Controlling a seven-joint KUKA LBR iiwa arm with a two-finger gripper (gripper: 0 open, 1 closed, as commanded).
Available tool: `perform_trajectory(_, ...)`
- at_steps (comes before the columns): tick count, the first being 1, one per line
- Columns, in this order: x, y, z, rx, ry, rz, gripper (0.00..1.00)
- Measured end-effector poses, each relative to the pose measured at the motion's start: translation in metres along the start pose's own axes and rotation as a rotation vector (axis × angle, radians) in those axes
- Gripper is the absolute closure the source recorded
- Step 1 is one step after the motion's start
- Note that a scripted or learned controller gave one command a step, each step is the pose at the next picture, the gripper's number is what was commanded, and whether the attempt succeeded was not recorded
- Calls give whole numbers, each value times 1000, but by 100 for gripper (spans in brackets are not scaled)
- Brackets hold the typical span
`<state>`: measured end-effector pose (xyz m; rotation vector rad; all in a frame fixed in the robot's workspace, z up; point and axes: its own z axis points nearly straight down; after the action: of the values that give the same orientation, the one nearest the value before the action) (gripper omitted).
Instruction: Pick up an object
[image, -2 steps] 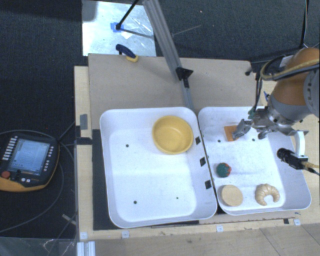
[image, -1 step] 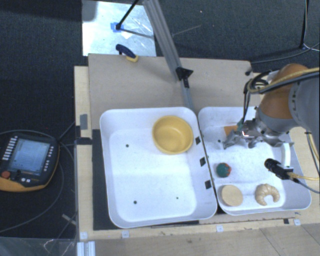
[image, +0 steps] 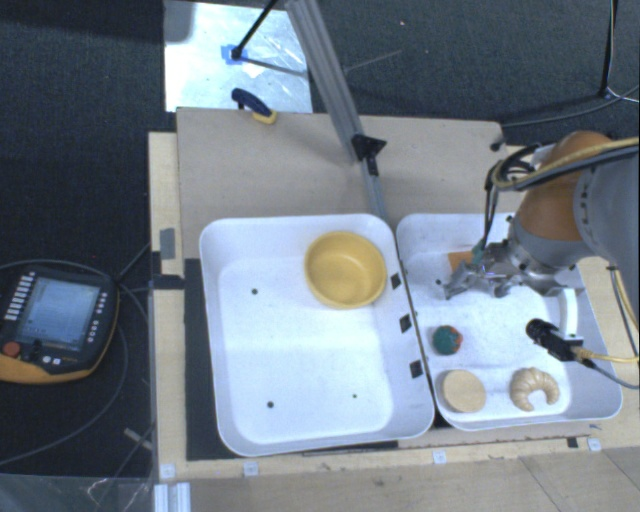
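The gripper (image: 478, 279) is hanging low over the upper part of the right bin (image: 600, 405), its metal fingers (image: 455, 285) pointing toward the divider between the bins; how far apart they are standing cannot be told from this slant, and nothing is showing between them. Just above it, an orange block (image: 459, 260) is lying, partly hidden by the wrist. Below the gripper, a green and red ball (image: 447, 339) is sitting apart from it on the bin floor. Farther down, a tan disc (image: 463, 391) and a croissant (image: 534, 388) are lying side by side near the front wall. Well off to the left, a yellow bowl (image: 346, 268) is sitting upright in the left bin (image: 230, 400).
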<state>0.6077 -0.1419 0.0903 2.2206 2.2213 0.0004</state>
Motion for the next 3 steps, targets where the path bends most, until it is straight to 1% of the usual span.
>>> perform_trajectory(1,0,1,-11,-2,0,0,100)
perform_trajectory(2,0,7,-55,-4,0,-1,100)
perform_trajectory(3,1,0,-114,-5,-1,-1,100)
